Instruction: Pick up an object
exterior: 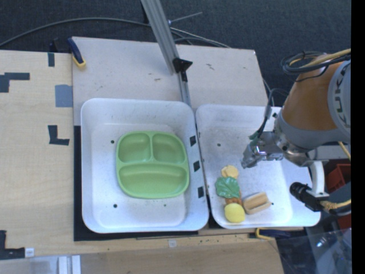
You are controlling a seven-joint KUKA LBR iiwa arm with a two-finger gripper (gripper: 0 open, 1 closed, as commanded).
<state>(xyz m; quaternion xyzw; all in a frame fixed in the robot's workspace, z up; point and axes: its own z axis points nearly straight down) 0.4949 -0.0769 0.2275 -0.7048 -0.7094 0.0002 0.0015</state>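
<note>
My gripper (254, 154) hangs over the right bin (228, 119), a shallow white plastic tray with rounded corners and a speckled floor. It is a small cluster of dull metal and dark parts at the end of my grey wrist, below the glossy orange band, and the slant of the view hides whether it is apart or together, so I cannot tell. Nothing shows between its tips.

The toys lie bunched in the bin's near corner, at about seven o'clock from my gripper and near it, but apart from it. Closest is a small yellow-tan lump (230, 171), rounded and soft-edged. Just below it, touching, sits a green leafy piece (227, 186) with a lobed, ruffled outline and a matte surface. At five o'clock from the leafy piece lies a tan block (256, 202), shaped like a short loaf, tilted. At six o'clock from the leafy piece is a smooth yellow ball (234, 212), round like a lemon, touching the tan block's left end.

The left bin (91, 153) is the same white plastic and holds a pale green divided plate (152, 164), a rounded square with three moulded compartments, lying flat at its centre. A ribbed grey metal rail (159, 24) rises at twelve o'clock above the seam between the bins.
</note>
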